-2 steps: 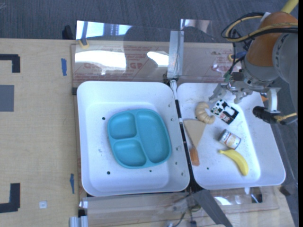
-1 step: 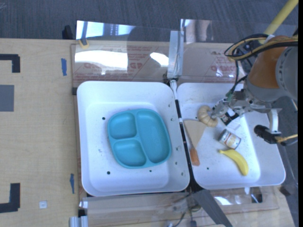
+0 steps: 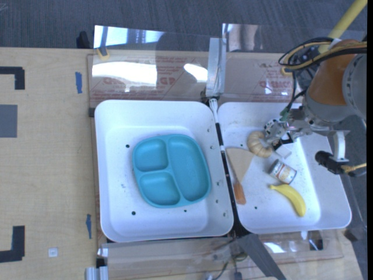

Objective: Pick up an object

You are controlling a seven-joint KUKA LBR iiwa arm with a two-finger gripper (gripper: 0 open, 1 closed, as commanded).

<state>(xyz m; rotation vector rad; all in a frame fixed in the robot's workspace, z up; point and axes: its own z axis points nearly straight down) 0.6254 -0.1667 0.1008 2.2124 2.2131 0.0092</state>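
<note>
- Blue divided plate [image 3: 171, 171] lies in the left bin [image 3: 111, 121].
- Banana [image 3: 291, 198], small can [image 3: 283, 171] and spatula [image 3: 235, 174] lie in the right bin [image 3: 326, 214].
- Pincer [image 3: 273, 134] sits at a pale bread roll [image 3: 258, 144]; its state cannot be told.

Gripper [image 3: 274, 134] is down in the right bin [image 3: 326, 214] right by a croissant [image 3: 258, 143]; banana [image 3: 291, 198], small jar [image 3: 283, 171], spatula [image 3: 236, 171] nearby. Blue divided plate [image 3: 171, 170] sits in the left bin [image 3: 111, 156].

A thick grey arm [image 3: 355, 92] with a broad orange band [image 3: 329, 83] above the wrist. Black and yellow cables [image 3: 303, 54] loop beside the band. The wrist narrows to a small, cluttered metal gripper [image 3: 275, 132], its fine details perhaps too blurred to make out.
</note>
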